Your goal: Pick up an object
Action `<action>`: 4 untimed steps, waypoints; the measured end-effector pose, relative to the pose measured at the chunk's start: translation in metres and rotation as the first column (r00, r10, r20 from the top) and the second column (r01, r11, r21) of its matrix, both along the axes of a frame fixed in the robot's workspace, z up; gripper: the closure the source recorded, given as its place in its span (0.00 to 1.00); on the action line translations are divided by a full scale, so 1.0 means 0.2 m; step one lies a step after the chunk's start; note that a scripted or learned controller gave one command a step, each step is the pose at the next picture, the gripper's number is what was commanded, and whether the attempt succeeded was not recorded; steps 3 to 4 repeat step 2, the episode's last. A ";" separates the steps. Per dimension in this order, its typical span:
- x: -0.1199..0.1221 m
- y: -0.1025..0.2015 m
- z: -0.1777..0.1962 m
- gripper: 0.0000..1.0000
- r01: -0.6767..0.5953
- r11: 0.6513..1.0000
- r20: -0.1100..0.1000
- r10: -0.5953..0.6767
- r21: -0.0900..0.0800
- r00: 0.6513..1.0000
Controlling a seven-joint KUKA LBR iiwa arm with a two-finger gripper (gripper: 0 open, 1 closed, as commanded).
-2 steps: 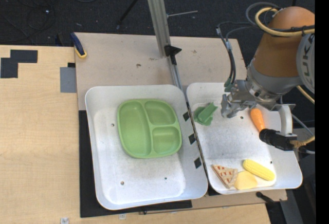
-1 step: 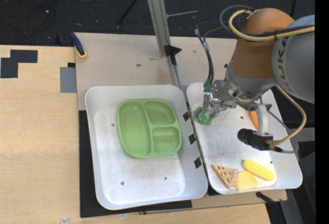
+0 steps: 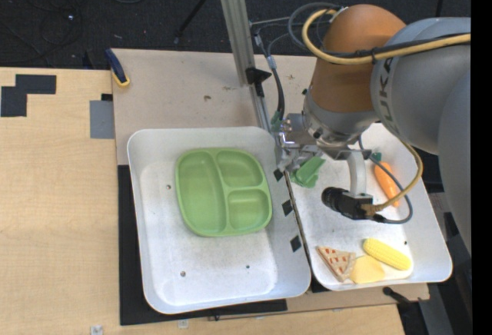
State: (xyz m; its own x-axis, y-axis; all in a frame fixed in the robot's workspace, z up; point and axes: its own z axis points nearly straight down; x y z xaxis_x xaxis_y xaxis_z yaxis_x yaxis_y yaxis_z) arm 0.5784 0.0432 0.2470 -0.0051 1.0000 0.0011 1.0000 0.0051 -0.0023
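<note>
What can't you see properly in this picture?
- The hand: the arm's wrist above hides most of it, so its grip is unclear.
- The green thing beside it: partly covered, shape unclear.
- The carrot: crossed by a cable.
- The right bin: its far part is under the arm.

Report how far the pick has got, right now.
Done: the arm has reached over the right bin, with the gripper by the divider. In hand: a small green object sits right at the gripper, but whether it is gripped cannot be told. Left: a confirmed lift. The carrot, corn and pizza slice lie in that bin; the green plate lies in the left bin.
</note>
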 end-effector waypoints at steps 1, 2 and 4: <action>0.12 0.28 -0.08 1.00 -0.001 1.000 0.000 0.001 0.000 1.000; 0.11 0.26 -0.08 0.00 0.003 1.000 -0.001 -0.003 -0.002 1.000; 0.11 0.26 -0.08 0.00 0.003 1.000 -0.001 -0.003 -0.002 1.000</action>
